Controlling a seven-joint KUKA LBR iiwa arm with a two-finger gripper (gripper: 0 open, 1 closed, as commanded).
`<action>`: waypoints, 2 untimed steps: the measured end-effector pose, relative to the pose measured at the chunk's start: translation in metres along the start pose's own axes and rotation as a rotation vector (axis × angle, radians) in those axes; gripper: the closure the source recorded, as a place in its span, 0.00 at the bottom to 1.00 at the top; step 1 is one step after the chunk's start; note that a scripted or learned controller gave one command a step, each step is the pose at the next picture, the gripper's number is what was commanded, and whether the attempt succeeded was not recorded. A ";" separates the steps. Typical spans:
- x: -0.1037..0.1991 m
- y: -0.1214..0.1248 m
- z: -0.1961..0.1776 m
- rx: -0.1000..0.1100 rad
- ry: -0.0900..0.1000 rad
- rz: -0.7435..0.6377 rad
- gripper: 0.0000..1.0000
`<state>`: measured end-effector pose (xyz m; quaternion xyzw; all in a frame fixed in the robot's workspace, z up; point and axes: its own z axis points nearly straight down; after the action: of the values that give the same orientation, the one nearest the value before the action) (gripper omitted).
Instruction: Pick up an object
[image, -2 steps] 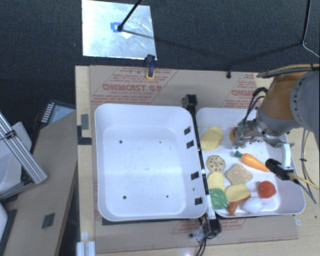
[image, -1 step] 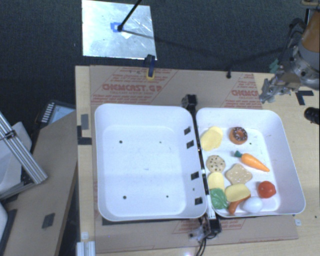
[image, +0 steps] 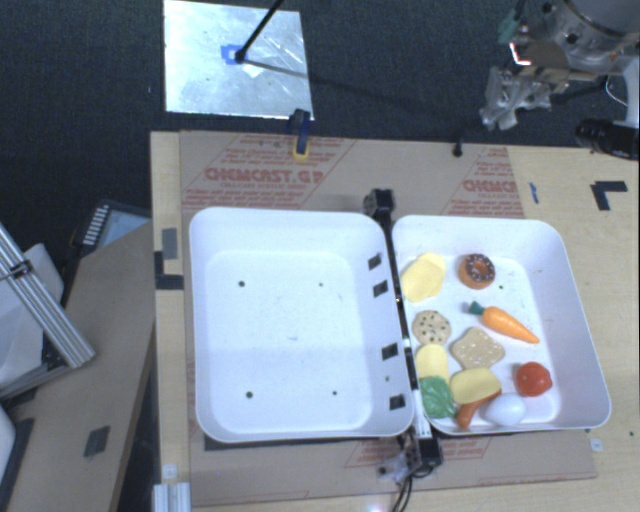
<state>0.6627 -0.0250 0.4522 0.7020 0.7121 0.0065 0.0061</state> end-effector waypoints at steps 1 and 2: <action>0.017 -0.074 -0.010 0.016 0.001 0.008 1.00; 0.030 -0.011 -0.025 0.010 -0.002 0.008 1.00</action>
<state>0.6508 0.0046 0.4766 0.7050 0.7092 0.0024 0.0033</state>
